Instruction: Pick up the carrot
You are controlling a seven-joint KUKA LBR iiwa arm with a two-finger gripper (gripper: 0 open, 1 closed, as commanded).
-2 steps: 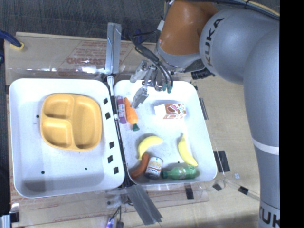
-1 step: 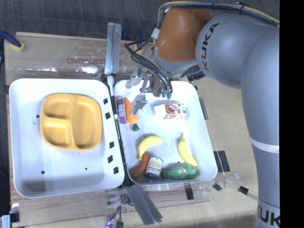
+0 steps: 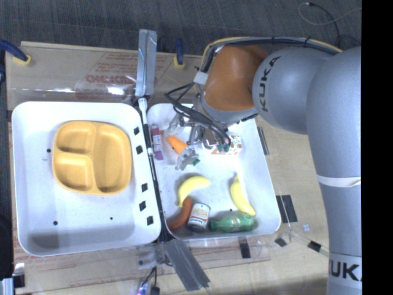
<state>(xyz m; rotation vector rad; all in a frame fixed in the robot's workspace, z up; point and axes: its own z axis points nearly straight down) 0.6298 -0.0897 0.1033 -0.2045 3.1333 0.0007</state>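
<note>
A: Carrot (image 3: 177, 144) first: where does it lie?

B: In the right bin (image 3: 261, 183), near its upper left corner, a small orange piece tilted on the white floor. The tool (image 3: 191, 141) hangs just beside it, on its right.

A: Is the tool clenched on it?

B: I cannot tell. Cables and the wrist crowd that spot, and the fingertips are too small to read. The carrot looks to rest on the bin floor.

A: What else is in that bin?

B: Two bananas, one (image 3: 192, 186) near the middle and another (image 3: 241, 195) to its right. Along the lower edge lie a green bottle (image 3: 232, 224), a small can (image 3: 198, 216) and a reddish sausage-like piece (image 3: 180, 216). A small printed packet (image 3: 228, 144) sits under the arm.

A: And the left bin (image 3: 37, 226)?

B: It holds a yellow divided plate (image 3: 92, 156) in its upper half.

A: The arm?

B: The grey arm (image 3: 307, 91) reaches in from the right over the bench (image 3: 295, 177), its orange band (image 3: 230, 78) above the right bin's upper edge.
</note>
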